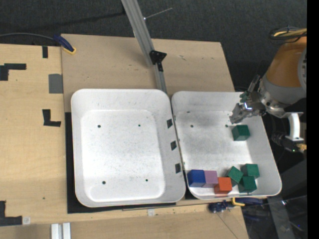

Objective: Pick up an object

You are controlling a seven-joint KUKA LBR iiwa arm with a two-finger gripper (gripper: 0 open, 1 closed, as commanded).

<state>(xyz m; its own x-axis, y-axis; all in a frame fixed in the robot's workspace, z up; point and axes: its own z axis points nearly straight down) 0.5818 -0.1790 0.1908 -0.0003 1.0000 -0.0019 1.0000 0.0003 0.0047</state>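
My gripper [239,113] hangs over the right side of the right bin [209,108], reaching in from the right. Just below it a green block [241,132] lies alone on the bin floor, apart from the fingertips. Along the bin's front edge sit a blue block [197,177], a purple block [211,177], an orange block [224,184] and three more green blocks [244,176]. Nothing shows between the fingers.
The left bin [122,146] lies beside the right one on the wooden bench. A slanted metal rail [142,31] runs down to the gap between the bins. The arm's grey and orange wrist [286,73] stands at the right.
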